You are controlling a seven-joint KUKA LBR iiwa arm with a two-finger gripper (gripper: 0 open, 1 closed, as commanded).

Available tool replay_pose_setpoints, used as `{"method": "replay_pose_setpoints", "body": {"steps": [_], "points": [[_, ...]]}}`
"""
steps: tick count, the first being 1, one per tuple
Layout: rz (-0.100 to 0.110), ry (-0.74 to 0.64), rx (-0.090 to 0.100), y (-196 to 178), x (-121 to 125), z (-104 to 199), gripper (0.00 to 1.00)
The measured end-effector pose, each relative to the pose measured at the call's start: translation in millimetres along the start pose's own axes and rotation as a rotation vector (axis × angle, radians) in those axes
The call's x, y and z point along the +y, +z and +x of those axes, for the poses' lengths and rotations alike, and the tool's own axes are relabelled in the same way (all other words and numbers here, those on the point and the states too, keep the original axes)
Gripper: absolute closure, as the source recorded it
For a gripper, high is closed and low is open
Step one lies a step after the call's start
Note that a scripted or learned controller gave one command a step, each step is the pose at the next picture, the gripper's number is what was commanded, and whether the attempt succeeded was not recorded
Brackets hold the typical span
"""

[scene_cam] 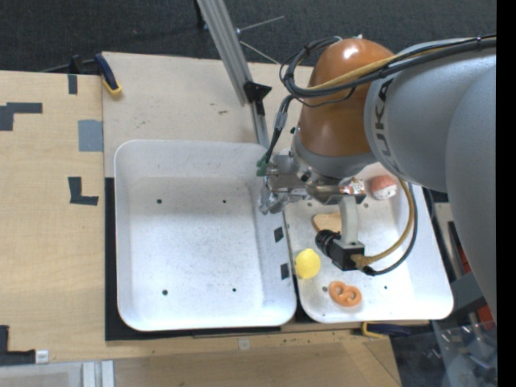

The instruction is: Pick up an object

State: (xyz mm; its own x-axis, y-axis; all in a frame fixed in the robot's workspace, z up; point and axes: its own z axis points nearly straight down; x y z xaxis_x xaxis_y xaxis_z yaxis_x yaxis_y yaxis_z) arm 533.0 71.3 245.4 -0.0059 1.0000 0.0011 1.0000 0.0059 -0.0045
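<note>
The arm (419,111) reaches in from the right. Its orange wrist hangs over the upper left part of the right bin (419,285), close to the wall that bin shares with the left bin (193,240). The jaws sit beneath the wrist at that wall, and I cannot tell whether they are wide or narrow.

The loose things all lie in the right bin. A tan flat piece (326,219) lies just beside the jaws, to their lower right. A yellow ball (307,263) rests below them, near the bin's left wall. An orange pretzel-shaped thing (345,294) lies near the ball. A red and white thing (382,186), possibly toy food, peeks from under the arm. Both bins stand on the wooden tabletop (48,216).
</note>
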Motion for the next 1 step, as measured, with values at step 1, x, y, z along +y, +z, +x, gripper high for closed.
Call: {"method": "replay_pose_setpoints", "body": {"steps": [1], "points": [[0.002,0.001,-0.001,9.6,-37.4,29.2,1.0]]}}
